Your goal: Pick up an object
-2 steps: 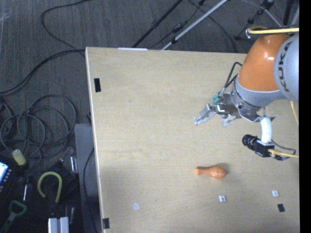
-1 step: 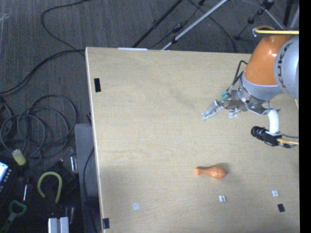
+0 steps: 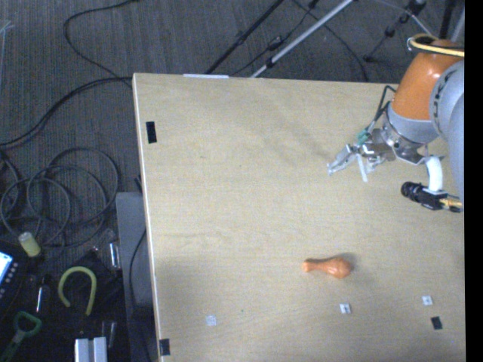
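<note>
Near the right edge of the tan bench top point(image 3: 249, 202), the arm point(image 3: 430, 96) reaches in, its orange band sitting above a grey wrist. At its tip the gripper point(image 3: 349, 160) hangs over the board, up and to the right of the orange object point(image 3: 329, 267) and well apart from it. Its two thin fingers point(image 3: 337, 164) point left and slightly down and appear spread apart, with nothing between them. A short white piece and a black cylindrical part point(image 3: 426, 194) hang below the wrist, right of the orange object and higher in the view.

The orange object lies on its side on the board, low and right of centre. It is pear-shaped, with a rounded bulb at its right end and a narrow neck pointing left. It touches nothing else.

Below and to the right of the orange object sit two small pale square markers point(image 3: 345, 308), and a small dark mark point(image 3: 436, 323) lies further right. Another pale marker point(image 3: 210, 320) lies well to the left of the object, near the board's lower left part. A black tag point(image 3: 151, 132) is stuck near the board's upper left edge, far from the object.

Left of the board, on the dark carpet, lie looped black cables point(image 3: 60, 194), a green hook-shaped handle point(image 3: 75, 285) and a small yellowish cap point(image 3: 29, 243). Beyond the board's far edge, tripod legs point(image 3: 317, 21) cross the floor.
</note>
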Controlling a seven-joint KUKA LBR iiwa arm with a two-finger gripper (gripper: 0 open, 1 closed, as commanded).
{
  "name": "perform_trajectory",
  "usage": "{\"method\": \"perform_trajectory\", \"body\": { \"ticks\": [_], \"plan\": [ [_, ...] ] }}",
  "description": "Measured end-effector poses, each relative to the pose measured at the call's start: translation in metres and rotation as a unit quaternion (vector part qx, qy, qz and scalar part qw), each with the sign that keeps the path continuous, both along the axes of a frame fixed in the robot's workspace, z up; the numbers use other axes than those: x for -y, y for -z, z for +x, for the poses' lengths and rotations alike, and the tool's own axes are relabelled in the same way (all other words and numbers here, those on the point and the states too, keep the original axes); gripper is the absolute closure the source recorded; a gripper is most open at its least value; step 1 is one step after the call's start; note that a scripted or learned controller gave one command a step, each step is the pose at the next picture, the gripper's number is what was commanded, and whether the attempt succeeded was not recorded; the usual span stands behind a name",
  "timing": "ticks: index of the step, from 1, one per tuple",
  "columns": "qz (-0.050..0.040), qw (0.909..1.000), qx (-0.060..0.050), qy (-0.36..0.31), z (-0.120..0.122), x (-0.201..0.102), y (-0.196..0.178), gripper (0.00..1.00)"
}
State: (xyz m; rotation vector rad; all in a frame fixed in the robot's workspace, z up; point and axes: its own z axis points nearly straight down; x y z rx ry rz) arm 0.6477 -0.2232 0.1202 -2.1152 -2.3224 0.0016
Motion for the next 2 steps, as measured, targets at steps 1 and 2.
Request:
{"method": "perform_trajectory", "body": {
  "ticks": [1, 2],
  "plan": [
    [-0.0014, 1.0, 0.0, -0.004, 0.021, -0.012, 0.036, 0.0],
    [-0.0018, 0.9989, 0.0, -0.046, 0.021, -0.027, -0.007, 0.0]
  ]
}}
